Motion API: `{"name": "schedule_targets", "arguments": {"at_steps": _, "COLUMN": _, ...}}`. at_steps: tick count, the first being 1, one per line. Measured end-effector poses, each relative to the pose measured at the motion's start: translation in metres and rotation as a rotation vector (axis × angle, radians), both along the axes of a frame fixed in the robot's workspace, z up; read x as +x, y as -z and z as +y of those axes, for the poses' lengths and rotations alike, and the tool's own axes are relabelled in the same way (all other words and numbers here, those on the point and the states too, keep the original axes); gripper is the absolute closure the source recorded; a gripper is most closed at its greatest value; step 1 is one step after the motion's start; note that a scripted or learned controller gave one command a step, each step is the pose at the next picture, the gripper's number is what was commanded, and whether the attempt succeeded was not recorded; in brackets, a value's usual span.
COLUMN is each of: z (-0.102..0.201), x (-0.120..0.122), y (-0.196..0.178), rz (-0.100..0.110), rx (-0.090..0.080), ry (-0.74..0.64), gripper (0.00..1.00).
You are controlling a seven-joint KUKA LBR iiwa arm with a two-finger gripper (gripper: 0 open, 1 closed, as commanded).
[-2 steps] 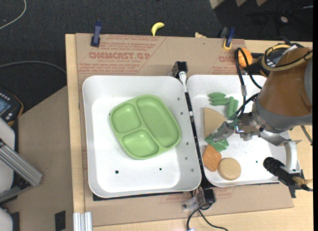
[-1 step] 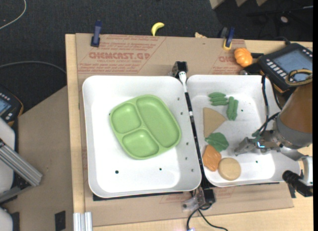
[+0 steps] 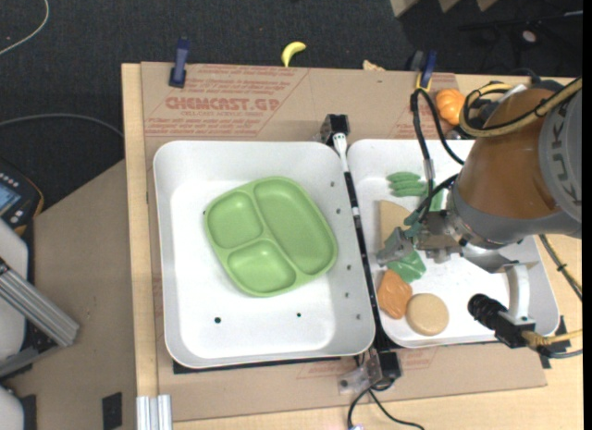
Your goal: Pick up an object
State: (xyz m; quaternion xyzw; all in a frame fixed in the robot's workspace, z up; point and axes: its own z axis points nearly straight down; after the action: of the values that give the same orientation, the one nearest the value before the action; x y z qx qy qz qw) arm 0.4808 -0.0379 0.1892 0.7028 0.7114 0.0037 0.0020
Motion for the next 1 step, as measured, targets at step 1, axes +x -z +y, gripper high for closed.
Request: {"name": "schedule_targets", "arguments": {"at_steps": 1, "z": 0.0383, "x": -0.0006, "y": -0.0531, "rz": 0.002, "rx": -0.001, "ry": 0.006, "gripper": 0.00}}
